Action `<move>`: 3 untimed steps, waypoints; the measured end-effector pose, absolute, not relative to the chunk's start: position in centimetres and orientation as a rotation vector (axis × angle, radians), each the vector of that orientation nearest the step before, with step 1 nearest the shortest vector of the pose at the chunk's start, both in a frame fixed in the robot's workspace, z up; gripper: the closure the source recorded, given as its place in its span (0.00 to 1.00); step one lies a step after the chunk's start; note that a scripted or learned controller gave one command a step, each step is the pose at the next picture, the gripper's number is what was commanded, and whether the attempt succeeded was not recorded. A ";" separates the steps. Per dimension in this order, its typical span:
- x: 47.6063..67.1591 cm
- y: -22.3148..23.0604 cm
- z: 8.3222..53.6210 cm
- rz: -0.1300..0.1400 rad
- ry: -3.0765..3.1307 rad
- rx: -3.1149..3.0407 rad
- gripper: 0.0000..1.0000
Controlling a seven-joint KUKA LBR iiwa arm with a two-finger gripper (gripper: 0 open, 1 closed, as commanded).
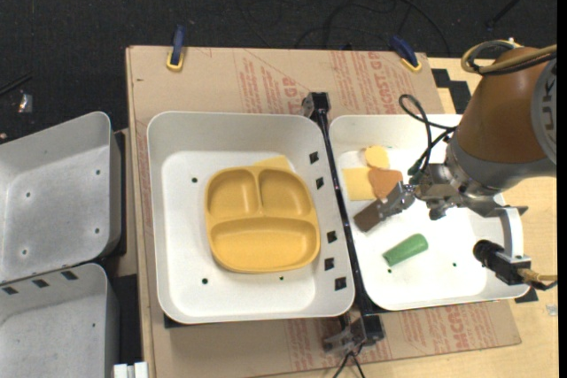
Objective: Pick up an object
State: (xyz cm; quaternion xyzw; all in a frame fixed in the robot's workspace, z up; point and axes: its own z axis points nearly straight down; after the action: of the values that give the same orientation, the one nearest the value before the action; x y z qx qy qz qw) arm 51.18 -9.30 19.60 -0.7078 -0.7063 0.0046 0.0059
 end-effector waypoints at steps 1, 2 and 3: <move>51.5 -9.3 20.3 0.001 -2.221 -2.220 0.00; 51.5 -9.3 16.0 0.004 -2.217 -2.221 0.00; 51.7 -9.4 9.6 0.005 -2.216 -2.221 0.00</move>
State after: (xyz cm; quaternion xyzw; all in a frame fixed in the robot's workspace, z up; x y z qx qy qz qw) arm 51.67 -9.44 9.61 -0.7079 -0.7063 0.0016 0.0024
